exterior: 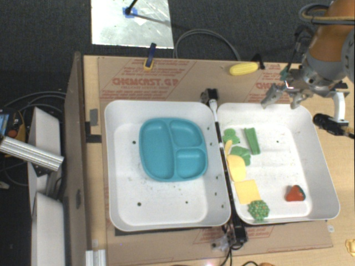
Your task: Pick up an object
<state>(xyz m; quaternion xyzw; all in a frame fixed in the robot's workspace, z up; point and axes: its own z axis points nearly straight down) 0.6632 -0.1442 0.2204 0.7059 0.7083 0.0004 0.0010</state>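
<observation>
gripper: the gripper (284, 96) hangs over the far right edge of the right bin (324, 165), fingers spread apart, nothing between them
arm: the arm (331, 35) comes in from the top right, orange band above the wrist
targets: all the toy food lies in the right bin, mostly along its left wall
nearest piece: the green stick (252, 140) (long axis runs roughly far-to-near, slightly tilted) lies toward the camera and a bit left of the gripper
other pieces: green chunks (235, 144) just left of the stick; yellow block (247, 191) and broccoli (258, 209) well nearer the camera; strawberry (295, 193) alone near the right front corner
key relation: every piece sits below-left or straight below the gripper in this view, so the reach goes down and inward; the stick looks the shortest trip
left bin: the left bin (125, 204) holds a blue divided plate (172, 149) (not a likely pick)
stage: judged as approach, nothing grasped yet
</observation>
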